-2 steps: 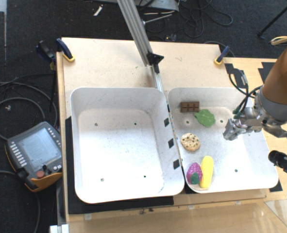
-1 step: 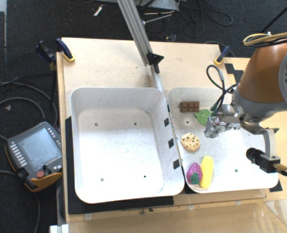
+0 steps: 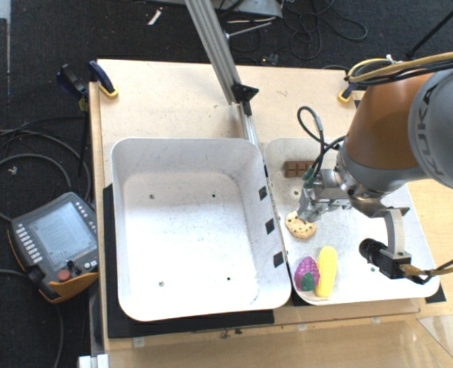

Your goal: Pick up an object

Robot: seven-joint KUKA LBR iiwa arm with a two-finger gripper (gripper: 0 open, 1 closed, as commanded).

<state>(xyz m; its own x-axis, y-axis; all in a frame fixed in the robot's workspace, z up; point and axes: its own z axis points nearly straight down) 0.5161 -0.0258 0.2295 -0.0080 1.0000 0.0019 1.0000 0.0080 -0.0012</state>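
Observation:
My gripper (image 3: 309, 211) reaches down into the right bin (image 3: 418, 228) from the right, its tip just above and touching the upper edge of a tan cookie (image 3: 300, 226). The arm's bulk hides the fingers' spread. A brown chocolate bar (image 3: 296, 169) lies at the back of the same bin. A yellow corn cob (image 3: 326, 271) and a purple grape bunch with a green leaf (image 3: 307, 273) lie side by side at the bin's front left.
The left bin (image 3: 184, 228) stands beside the right one, their walls meeting at a divider with black clips (image 3: 270, 225). A slanted metal rail (image 3: 215, 41) crosses the bench's back. A teach pendant (image 3: 54, 244) sits off the bench to the left.

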